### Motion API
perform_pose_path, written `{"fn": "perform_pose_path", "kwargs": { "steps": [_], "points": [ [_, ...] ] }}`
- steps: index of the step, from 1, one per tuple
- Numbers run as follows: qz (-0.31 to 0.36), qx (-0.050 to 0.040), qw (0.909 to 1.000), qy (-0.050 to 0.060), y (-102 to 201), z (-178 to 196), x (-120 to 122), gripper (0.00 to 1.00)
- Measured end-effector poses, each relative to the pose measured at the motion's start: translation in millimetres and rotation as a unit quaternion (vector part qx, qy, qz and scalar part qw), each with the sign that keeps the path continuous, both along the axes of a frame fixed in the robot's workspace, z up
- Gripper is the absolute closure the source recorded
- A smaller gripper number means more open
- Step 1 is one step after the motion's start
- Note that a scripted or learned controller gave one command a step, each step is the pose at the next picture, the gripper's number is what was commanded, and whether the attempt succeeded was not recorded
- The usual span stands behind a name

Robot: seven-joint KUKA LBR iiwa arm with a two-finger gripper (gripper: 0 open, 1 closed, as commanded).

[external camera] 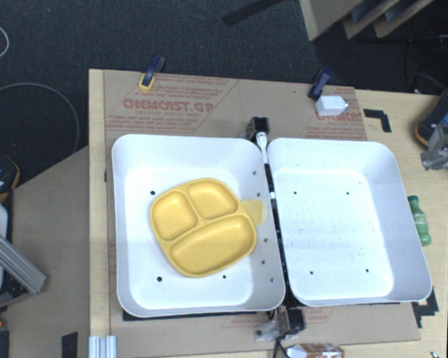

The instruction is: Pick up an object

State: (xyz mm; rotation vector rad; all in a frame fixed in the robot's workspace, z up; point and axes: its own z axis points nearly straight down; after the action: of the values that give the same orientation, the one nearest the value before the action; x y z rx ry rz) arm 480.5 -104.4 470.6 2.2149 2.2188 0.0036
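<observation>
A yellow divided plate (202, 226) with three compartments lies flat in the left white bin (128, 170), a little right of that bin's middle. A small yellow tab pokes out from its right side toward the bin wall. Part of the arm's end with the gripper (437, 150) shows at the far right edge, above the bench beyond the right bin's upper right corner and far from the plate. It is cut off by the frame edge and nothing is seen in it.
The right white bin (387, 174) sits beside the left one, their rims meeting at a black strip (269, 191). A green object (419, 220) lies outside the right bin's right rim. A white block (331, 106) and clamps stand on the cardboard at the back.
</observation>
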Motion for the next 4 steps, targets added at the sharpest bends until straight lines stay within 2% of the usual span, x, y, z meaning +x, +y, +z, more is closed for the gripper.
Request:
{"fn": "perform_pose_path", "kwargs": {
  "steps": [1, 2, 3, 4],
  "points": [
    [-0.001, 0.0025, 1.0000, 0.009, 12.0, -109.2, -2.2, 1.00],
    [-0.004, 0.0014, 1.0000, 0.007, -47.3, -179.8, 19.7, 1.00],
    [0.005, 0.0031, 1.0000, 0.000, 61.3, -117.1, -0.2, 1.00],
    [0.004, 0.0027, 1.0000, -0.001, 136.9, -58.7, -0.4, 1.00]
  ]
}}
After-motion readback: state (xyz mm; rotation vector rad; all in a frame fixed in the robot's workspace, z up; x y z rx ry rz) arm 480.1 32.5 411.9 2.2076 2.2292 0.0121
